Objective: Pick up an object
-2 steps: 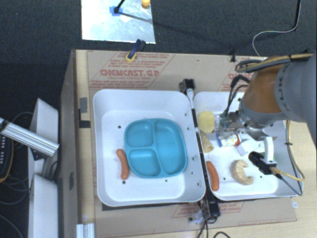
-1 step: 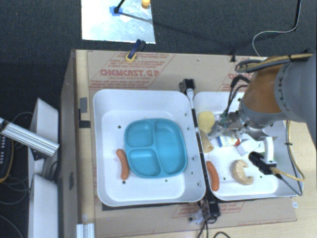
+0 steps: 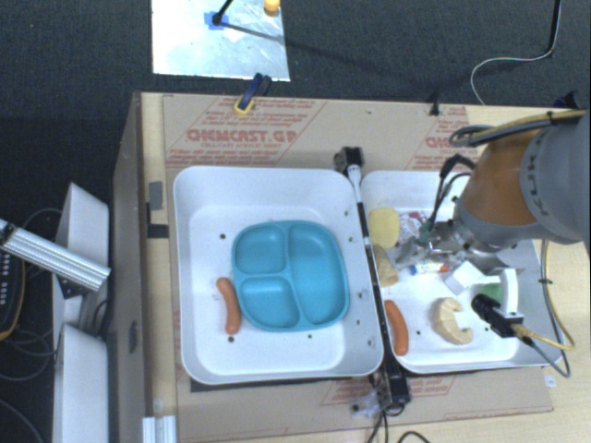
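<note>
Over the right bin (image 3: 434, 363) the gripper (image 3: 427, 247) hangs low, positioned to grab from the clutter beside the yellow object (image 3: 383, 223); jaws' state — cannot tell, nothing visibly held.

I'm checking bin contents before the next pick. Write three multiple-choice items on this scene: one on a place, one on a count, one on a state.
1. The blue divided plate lies in:
A. the left bin
B. the right bin
C. neither bin

2. How many sausages are visible?
A. one
B. two
C. four

3. The blue plate's compartments are:
A. full
B. empty
C. covered

Answers: 1 A, it sits in the left bin. 2 B, one sausage beside the plate, another in the right bin. 3 B, bare blue shows in each.
</note>
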`<state>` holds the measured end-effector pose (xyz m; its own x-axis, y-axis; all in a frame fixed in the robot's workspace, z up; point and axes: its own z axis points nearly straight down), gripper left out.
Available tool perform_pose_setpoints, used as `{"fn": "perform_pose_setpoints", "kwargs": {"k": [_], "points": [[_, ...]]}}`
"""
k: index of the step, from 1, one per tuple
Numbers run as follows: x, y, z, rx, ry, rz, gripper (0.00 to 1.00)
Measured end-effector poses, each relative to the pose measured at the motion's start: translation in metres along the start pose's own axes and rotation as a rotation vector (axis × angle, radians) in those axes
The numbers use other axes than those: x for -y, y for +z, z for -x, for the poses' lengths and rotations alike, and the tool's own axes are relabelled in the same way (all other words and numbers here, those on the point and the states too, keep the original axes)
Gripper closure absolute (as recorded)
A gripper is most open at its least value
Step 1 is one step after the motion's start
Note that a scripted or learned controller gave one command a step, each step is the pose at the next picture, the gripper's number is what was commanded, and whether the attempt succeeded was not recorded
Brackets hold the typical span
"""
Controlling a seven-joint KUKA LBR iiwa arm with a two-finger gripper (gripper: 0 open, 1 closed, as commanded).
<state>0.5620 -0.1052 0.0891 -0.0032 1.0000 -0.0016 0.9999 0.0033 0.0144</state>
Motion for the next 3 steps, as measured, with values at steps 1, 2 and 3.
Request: {"fn": "perform_pose_setpoints", "kwargs": {"k": [1, 2, 3], "points": [[-0.074, 0.005, 0.025, 0.0, 0.0, -0.011, 0.0], [-0.107, 0.005, -0.011, -0.002, 0.0, -0.013, 0.0], [-0.108, -0.006, -0.011, 0.0, -0.004, -0.011, 1.0]]}}
